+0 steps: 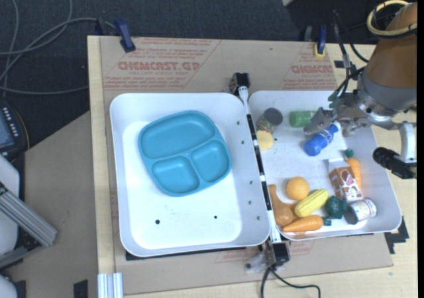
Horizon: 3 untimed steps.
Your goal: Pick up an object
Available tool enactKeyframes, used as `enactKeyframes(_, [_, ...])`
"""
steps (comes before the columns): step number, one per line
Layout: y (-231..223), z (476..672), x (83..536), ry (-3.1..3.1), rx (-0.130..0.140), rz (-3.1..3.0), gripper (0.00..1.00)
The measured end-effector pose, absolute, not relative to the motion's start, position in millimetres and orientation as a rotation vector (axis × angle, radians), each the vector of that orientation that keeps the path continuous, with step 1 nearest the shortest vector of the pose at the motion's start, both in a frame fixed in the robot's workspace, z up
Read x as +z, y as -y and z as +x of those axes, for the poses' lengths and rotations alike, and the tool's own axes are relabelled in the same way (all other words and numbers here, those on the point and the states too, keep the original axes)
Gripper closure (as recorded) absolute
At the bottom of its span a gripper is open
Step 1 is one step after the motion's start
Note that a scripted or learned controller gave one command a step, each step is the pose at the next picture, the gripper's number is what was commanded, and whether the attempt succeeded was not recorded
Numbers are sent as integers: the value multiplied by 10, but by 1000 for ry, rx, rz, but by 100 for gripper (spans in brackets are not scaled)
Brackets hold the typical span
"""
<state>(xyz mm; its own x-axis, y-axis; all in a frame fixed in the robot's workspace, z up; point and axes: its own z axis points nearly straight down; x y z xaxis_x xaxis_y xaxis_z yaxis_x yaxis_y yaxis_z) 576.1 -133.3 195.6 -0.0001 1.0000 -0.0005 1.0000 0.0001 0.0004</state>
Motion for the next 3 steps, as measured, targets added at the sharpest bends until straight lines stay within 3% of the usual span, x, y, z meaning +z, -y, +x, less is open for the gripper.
enactKeyframes(1, [1145, 6180, 1515, -2225, 1, 2216, 0])
enactKeyframes(2, [1722, 5946, 1489, -2216, -5, 2228, 0])
enactKeyframes(3, [1256, 6171, 1268, -2228, 2, 2217, 0])
